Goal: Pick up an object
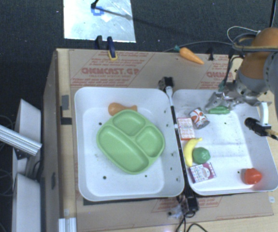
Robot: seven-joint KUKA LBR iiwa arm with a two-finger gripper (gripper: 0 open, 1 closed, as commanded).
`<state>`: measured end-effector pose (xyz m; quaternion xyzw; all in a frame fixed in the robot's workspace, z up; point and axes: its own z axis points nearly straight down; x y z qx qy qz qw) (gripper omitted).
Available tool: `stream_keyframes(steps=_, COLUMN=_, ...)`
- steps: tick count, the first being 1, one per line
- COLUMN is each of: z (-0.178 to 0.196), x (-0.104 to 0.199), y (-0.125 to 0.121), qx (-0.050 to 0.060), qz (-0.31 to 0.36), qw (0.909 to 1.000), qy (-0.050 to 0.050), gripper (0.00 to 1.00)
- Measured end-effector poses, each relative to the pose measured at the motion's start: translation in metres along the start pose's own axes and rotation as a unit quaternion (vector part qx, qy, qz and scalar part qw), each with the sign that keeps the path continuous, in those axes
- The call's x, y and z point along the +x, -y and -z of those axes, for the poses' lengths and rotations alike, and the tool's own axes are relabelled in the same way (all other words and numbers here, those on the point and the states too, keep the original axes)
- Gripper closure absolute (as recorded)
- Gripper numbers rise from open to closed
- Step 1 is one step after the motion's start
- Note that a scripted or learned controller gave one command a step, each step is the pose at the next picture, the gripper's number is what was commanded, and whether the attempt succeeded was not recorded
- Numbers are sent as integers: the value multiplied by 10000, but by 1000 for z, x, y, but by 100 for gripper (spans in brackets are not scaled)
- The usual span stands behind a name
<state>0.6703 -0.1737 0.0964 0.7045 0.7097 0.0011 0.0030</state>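
Note:
My gripper (219, 102) hangs low over the far edge of the right bin (231, 144), reaching in from the right. A flat green pod-shaped piece (220, 110) lies directly under it, touching or nearly touching it. A small red and white can (198, 118) lies on its side just to the left. Further forward are a red and white packet (185, 127), a yellow banana (191, 149), a green ball (202, 154), a second packet (202, 172) and a red fruit (251, 176).
The left bin (93, 110) holds a green divided plate (130, 140) with an orange piece (118, 108) behind it. An orange carrot (191, 55) lies on the cardboard behind the bins. A divider rail (173, 124) separates the bins.

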Motion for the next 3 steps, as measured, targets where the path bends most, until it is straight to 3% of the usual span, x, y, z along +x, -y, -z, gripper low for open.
stream_keyframes(steps=1, z=132, x=65, y=-1, qx=-4, qz=-12, qw=10000, qy=-11, gripper=100)
stream_keyframes(steps=2, z=145, x=146, y=38, qx=17, qz=-16, qw=10000, qy=-17, gripper=100)
stream_keyframes(steps=3, z=164, x=167, y=25, qx=16, qz=-11, qw=10000, qy=-17, gripper=100)
